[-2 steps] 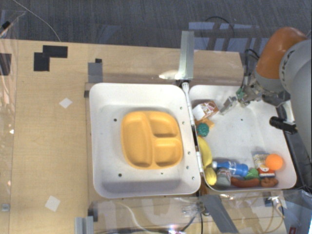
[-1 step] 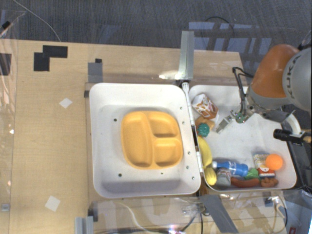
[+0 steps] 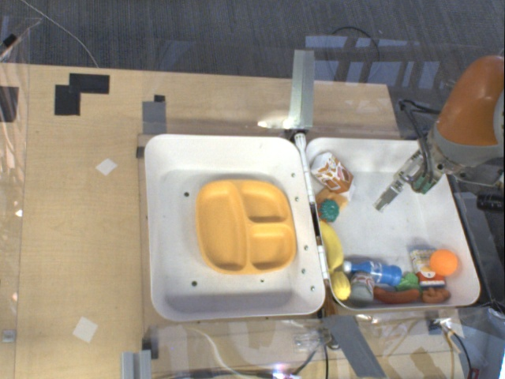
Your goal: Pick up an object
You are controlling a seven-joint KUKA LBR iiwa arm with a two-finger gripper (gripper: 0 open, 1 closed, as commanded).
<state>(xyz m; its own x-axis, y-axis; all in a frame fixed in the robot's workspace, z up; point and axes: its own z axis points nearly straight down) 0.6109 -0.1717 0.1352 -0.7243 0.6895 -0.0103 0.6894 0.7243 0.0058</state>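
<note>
Near row: blue bottle [image 3: 377,272], orange ball [image 3: 444,261], banana [image 3: 334,259] crowd the right bin [image 3: 465,235] at 6 o'clock.
Gripper [image 3: 388,198]: hovering centre, nothing held; jaw state unclear.
Advice: favour the isolated snack packet [image 3: 331,172] at 10 o'clock.

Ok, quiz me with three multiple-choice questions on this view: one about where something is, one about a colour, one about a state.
1. Where does the yellow compartment tray lie?
A. left white bin
B. right white bin
C. bare bench

2. What colour is the small round ball in the right bin's corner?
A. blue
B. orange
C. white

3. How is the two-finger gripper placed?
A. clamped on the yellow banana
B. pressed on the tray
C. over bare bin floor, touching no object

Answers: 1 A, the tray fills the left bin's middle. 2 B, it is plainly orange. 3 C, bare white floor surrounds its tip.
</note>
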